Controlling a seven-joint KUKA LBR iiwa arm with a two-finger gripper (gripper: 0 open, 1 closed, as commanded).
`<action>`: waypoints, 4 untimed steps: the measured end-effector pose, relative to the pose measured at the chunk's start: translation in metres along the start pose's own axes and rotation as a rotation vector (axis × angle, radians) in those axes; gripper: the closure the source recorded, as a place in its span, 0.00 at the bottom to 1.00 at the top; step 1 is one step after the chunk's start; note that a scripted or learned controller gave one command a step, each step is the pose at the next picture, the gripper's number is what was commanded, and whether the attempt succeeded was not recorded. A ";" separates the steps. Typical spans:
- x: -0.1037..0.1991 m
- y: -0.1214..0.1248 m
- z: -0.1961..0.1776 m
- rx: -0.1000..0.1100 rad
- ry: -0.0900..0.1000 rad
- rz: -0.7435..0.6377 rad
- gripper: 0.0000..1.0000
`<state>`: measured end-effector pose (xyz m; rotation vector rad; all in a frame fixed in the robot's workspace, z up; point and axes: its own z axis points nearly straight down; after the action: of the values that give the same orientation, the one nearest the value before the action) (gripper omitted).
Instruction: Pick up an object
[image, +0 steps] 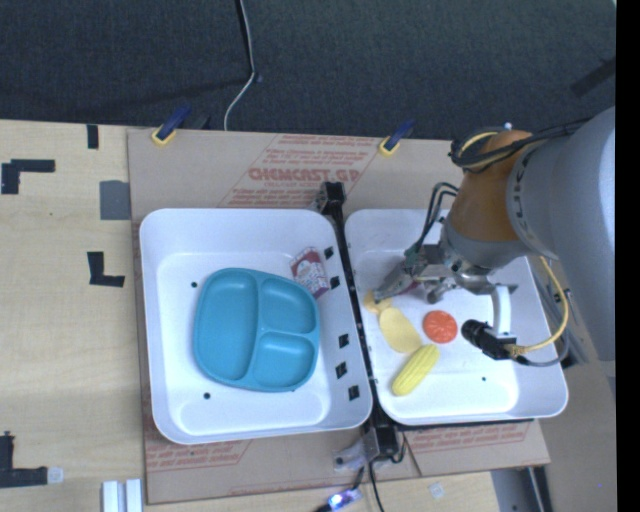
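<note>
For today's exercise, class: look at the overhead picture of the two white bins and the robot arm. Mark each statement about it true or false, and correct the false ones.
1. The blue divided plate lies in the left bin. True.
2. The corn cob lies in the left bin. False: it lies in the right bin.
3. The gripper is over the right bin. True.
4. The red ball rests on the blue divided plate. False: it sits on the right bin's floor, near the corn cob.
5. A small red and white packet lies in the left bin, near the divider. True.
</note>
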<state>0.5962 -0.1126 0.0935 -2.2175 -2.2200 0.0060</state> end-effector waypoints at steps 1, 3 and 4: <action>0.001 0.002 -0.015 -0.004 0.002 -0.002 1.00; -0.013 0.004 -0.110 -0.009 -0.001 0.000 1.00; -0.012 0.005 -0.160 -0.009 -0.001 -0.001 1.00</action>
<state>0.6020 -0.1250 0.2534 -2.2218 -2.2261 -0.0035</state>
